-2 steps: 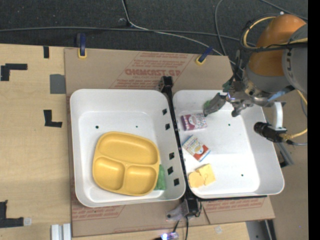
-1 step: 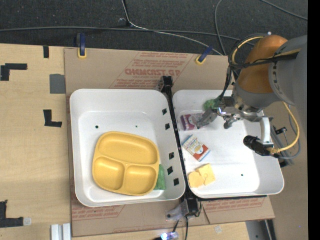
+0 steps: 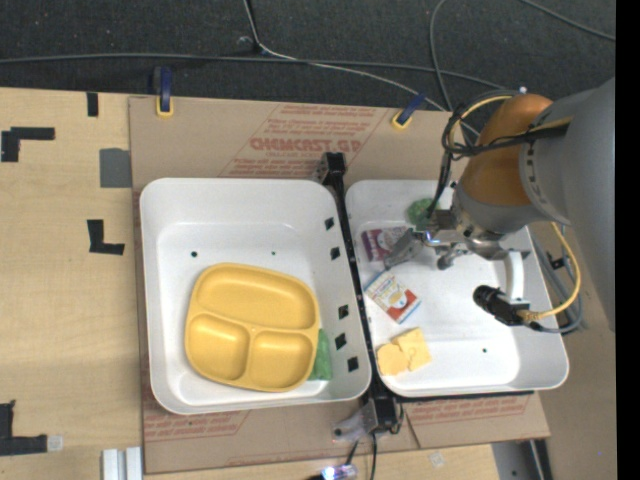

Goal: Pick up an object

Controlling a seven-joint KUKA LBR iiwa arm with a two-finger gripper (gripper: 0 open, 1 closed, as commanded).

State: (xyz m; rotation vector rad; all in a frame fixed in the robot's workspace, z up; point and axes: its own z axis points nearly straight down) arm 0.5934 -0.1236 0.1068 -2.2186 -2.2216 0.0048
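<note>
Hovering low in right bin (image 3: 520,368), gripper (image 3: 425,243) at frame centre-right, just right of purple packet (image 3: 378,240). Can't tell gripper state: tips blurred against the clutter. Nothing visibly held. Nearest target: that packet, upper left of right bin near divider; small, purple-white, crinkled. Likely light, soft, slippery film; best pinched across short side, flat lie makes it hard. Alternatives: white card box (image 3: 391,295) just below, stiff edges, easier; yellow block (image 3: 404,352) lower, chunky. Green item (image 3: 421,209) beside wrist. Yellow tray (image 3: 252,326) in left bin.
</note>
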